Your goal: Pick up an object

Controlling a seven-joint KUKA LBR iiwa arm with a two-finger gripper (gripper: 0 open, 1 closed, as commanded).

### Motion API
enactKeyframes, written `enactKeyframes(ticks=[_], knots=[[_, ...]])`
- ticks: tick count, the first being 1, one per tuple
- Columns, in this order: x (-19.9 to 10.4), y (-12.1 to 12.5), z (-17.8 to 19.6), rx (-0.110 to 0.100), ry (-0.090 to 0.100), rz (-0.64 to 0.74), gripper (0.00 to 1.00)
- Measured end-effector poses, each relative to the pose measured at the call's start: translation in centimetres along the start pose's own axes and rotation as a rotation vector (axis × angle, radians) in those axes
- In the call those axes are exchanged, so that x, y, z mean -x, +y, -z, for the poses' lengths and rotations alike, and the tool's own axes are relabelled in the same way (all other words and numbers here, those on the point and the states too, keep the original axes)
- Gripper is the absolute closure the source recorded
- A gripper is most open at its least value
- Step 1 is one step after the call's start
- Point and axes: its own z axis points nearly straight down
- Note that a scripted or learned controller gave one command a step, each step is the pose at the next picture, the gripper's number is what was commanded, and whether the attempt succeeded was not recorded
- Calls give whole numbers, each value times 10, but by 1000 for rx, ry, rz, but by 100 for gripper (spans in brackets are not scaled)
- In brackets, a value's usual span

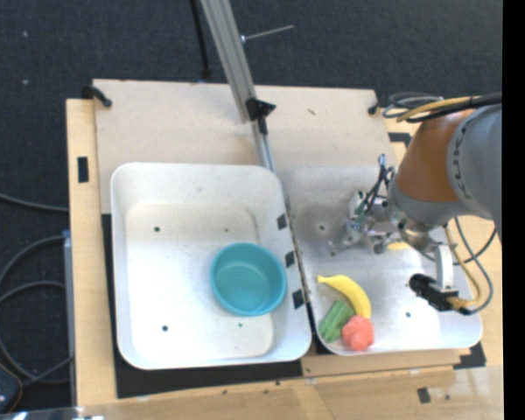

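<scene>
3 toys lie clustered at the near edge of the right bin (437, 335): a banana (348, 291), a green piece (334, 319) and a red piece (358, 332), all touching or nearly so. The gripper (364, 234) hangs over that bin's middle, above and apart from them; whether its fingers are wide or narrow I cannot tell, and nothing shows between them. A good pick would come straight down on the banana, the top piece. 1 blue bowl (248, 278) sits in the left bin (140, 199). Both bins rest on a pale bench (175, 121) over dark carpet.
</scene>
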Motion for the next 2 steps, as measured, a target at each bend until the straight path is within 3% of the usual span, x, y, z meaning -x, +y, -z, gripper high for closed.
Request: enactKeyframes(ticks=[1, 2], knots=[[1, 0, -17, 2, -1, -4, 0], [2, 1, -5, 7, 1, -10, 100]])
